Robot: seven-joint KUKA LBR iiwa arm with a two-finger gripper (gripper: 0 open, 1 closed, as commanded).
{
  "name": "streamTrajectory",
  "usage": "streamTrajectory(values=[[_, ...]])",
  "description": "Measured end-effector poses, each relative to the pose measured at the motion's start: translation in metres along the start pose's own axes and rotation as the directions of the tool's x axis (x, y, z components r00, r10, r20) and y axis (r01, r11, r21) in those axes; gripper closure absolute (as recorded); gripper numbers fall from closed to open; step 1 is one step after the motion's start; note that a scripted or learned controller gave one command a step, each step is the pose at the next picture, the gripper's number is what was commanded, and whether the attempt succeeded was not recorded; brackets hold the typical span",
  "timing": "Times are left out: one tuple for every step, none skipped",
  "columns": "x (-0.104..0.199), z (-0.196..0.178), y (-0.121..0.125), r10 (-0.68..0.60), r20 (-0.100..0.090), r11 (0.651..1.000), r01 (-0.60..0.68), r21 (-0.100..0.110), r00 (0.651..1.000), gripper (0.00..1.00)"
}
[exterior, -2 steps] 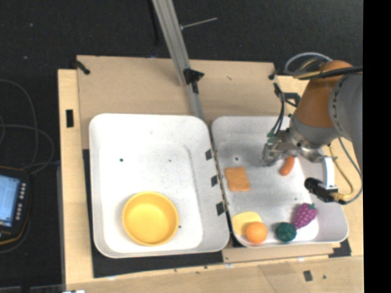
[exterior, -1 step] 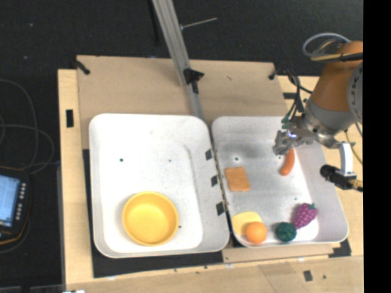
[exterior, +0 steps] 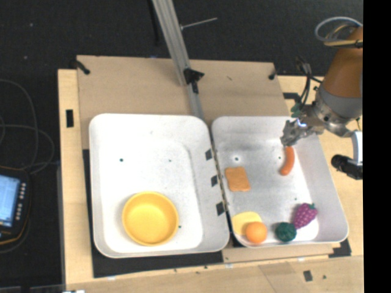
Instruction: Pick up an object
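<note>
My gripper (exterior: 293, 133) hangs over the right bin's (exterior: 263, 133) far right part, just above the top end of an orange-red sausage (exterior: 286, 161) that lies on the bin floor. A tan cracker-like square (exterior: 237, 179) lies left of the sausage. Along the bin's near edge sit a yellow piece (exterior: 244, 219), an orange ball (exterior: 256, 232), a dark green lump (exterior: 285, 231) and a purple grape bunch (exterior: 305, 214). Nothing shows between the gripper's tips.
The left bin (exterior: 146, 139) holds a yellow bowl (exterior: 150, 218) at its near side. A grey metal pole (exterior: 175, 41) slants down to the gap between the bins. A handheld screen (exterior: 9, 203) lies off the bench at the left.
</note>
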State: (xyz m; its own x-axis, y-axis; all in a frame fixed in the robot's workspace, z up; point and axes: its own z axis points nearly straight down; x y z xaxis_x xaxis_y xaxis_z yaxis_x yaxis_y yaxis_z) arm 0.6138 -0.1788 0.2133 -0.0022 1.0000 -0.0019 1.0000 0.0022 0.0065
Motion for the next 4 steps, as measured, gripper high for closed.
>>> streamTrajectory(values=[[0.051, -0.001, -0.011, -0.003, -0.002, 1.000, 0.003, 0.006, 1.000, 1.00], [0.091, -0.015, -0.031, -0.002, -0.003, 1.000, 0.002, 0.005, 1.000, 1.00], [0.137, -0.013, -0.044, -0.004, -0.003, 1.000, 0.004, 0.006, 1.000, 1.00], [0.190, -0.021, -0.076, -0.005, -0.004, 1.000, 0.006, 0.007, 1.000, 1.00]])
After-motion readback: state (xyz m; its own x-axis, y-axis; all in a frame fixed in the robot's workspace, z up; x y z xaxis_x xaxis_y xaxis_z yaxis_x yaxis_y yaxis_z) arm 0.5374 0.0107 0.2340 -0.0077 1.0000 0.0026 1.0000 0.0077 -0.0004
